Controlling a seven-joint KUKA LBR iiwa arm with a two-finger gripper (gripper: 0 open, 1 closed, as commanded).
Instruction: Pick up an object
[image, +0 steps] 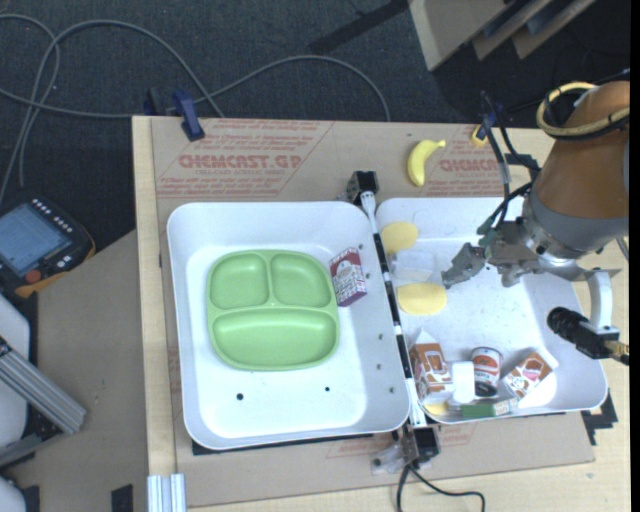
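Dark carpet surrounds a cardboard-covered bench (250, 160) carrying two shallow white bins side by side. Landmark for all positions: the black divider clip (362, 186) at the far end of the seam between the bins.

Left bin (190, 300): a green divided plate (272, 310) lies flat, left of and nearer than the clip. A small red-and-white carton (347, 275) leans at the plate's right edge, almost directly below the clip in the view.

Right bin (570, 330): a pale yellow round piece (400, 236) sits just right of the clip, close to the seam. A second yellow piece (422, 298) lies further toward the near side, also along the seam. Near edge of this bin holds a cluster: a brown-and-white carton (430, 365), a small red-labelled can (486, 368), a white cap or cup (462, 380), a green marker-like stick (480, 408), another red-and-white packet (528, 374).

A yellow banana (424, 160) rests on the cardboard outside the bins, right of the clip and slightly beyond it.

Arm enters from the right. Gripper (462, 268) hangs over the right bin, right of and nearer than the clip, just beside the second yellow piece. Cannot tell how its jaws are set. Nothing visibly held.
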